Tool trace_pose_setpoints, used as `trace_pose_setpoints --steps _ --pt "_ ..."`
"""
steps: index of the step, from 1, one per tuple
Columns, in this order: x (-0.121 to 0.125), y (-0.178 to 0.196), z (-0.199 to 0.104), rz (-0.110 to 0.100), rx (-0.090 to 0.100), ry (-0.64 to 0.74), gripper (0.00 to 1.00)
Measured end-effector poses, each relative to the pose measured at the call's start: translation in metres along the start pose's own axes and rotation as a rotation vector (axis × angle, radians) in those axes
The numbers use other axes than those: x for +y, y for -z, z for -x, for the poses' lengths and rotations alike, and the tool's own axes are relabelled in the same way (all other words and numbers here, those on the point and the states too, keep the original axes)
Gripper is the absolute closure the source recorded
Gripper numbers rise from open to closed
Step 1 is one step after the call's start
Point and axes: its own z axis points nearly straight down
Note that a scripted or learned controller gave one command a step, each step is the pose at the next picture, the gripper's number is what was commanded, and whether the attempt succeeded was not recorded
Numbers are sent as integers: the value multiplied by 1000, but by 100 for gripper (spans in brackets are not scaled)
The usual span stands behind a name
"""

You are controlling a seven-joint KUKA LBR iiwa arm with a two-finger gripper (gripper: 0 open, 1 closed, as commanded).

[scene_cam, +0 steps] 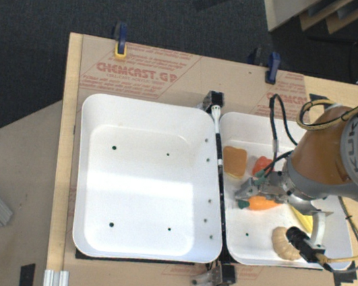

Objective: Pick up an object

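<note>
The right bin [244,243] holds several small items. A tan block [234,160] lies near its left wall, with a red piece [262,164] just to its right. An orange carrot-like item [264,204] with a green tip [242,204] lies mid-bin. A yellow piece [304,222] and a beige roll [282,244] sit toward the front right. My gripper [257,187] is lowered into this bin, right above the orange item and below the red piece. The wrist hides how it meets the orange item.
The left bin [103,114] stands beside the right one, with a black divider strip [218,165] between them. A black cable [275,120] loops over the back of the right bin. Blue clamps [121,33] [273,61] hold the board's far edge.
</note>
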Motion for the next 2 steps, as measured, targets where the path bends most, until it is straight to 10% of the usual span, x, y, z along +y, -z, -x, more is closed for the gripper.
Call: trace_pose_setpoints --steps 1,2 --pt "2 16 2 8 -2 -2 100" --pt "2 15 2 7 -1 -3 0"
